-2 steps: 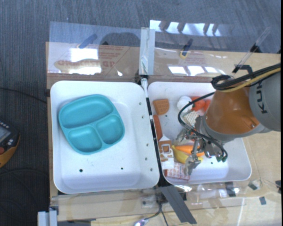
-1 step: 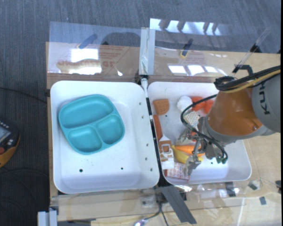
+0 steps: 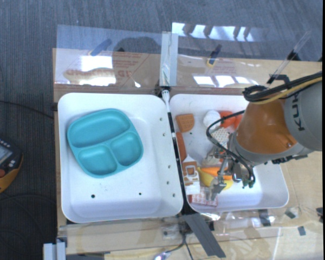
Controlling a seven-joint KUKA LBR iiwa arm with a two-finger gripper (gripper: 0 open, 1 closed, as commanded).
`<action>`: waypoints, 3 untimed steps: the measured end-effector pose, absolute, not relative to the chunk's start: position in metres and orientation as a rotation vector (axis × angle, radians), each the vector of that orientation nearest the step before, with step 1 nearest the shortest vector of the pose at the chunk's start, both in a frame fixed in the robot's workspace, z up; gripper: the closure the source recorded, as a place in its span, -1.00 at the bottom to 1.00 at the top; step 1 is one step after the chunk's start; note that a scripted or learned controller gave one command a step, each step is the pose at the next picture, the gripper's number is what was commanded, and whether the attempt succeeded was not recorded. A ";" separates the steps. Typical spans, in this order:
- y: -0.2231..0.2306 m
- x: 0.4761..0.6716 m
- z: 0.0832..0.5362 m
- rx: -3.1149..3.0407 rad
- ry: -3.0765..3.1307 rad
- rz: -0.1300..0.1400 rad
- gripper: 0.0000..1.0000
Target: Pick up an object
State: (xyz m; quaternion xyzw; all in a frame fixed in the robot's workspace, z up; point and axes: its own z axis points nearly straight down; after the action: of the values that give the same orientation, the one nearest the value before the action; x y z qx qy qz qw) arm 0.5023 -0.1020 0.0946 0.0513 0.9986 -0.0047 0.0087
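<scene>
The fingers (image 3: pixel 222 182) hang low in the right shallow white bin (image 3: pixel 276 196), over a small yellow object (image 3: pixel 208 175); I cannot tell whether they are spread or pinching. This looks like the grasp step; next comes closing and lifting straight. The bin's front wall lies near; its right side offers room.

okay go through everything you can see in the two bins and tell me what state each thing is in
Teal tray: lying flat in the left bin, right side up, compartments bare.
Brown block: lying in the right bin, near the divider.
Printed carton: lying flat, by the divider.
Yellow item: under the gripper.
Gripper: low over the right bin's pile.
</scene>
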 end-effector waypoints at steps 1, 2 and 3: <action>-0.104 0.493 0.095 0.352 3.090 -0.011 -1.00; -0.105 0.495 0.094 0.514 3.081 -0.010 -1.00; -0.099 0.509 0.094 0.651 3.059 -0.005 -1.00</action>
State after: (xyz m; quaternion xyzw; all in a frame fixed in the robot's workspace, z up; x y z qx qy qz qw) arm 0.5093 -0.0986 0.0937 0.2082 0.9780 -0.0017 0.0070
